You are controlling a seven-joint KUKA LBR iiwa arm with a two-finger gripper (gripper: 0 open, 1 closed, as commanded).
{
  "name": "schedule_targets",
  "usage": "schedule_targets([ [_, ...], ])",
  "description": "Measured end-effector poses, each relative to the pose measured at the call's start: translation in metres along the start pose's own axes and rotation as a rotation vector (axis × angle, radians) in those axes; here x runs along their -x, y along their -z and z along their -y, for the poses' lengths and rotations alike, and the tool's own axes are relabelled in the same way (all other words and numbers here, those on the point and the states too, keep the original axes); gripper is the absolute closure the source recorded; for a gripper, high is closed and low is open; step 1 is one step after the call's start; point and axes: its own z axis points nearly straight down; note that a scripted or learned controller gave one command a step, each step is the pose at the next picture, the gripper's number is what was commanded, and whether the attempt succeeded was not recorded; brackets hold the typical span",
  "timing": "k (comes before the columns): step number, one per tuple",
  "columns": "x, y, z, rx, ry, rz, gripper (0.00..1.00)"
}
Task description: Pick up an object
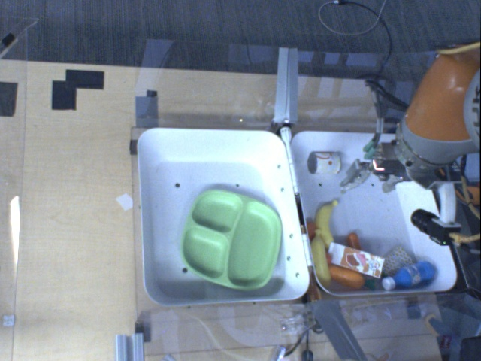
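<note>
1. While my gripper (359,173) hangs over the far part of the right bin (451,280), its fingers look spread, nothing between them.
2. Closest candidate: a small white cup (325,162) lying on its side, just left of the fingertips, alone near the far-left corner.
3. Clutter sits along the near edge: banana (322,239), carton (355,260), blue bottle (409,275), something orange beneath. Crowded; I judge it the poorer pick.
4. Left bin (158,201) holds a green divided tray (233,238), likely too broad for my fingers.
5. Plan: shift left over the cup, straddle its round body, descend, close gently so it cannot roll.
</note>
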Motion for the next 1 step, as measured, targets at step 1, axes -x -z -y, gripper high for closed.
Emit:
schedule_targets([
  [1, -0.0011, 0.0089, -0.0012, 0.000, 0.004, 0.000, 1.00],
])
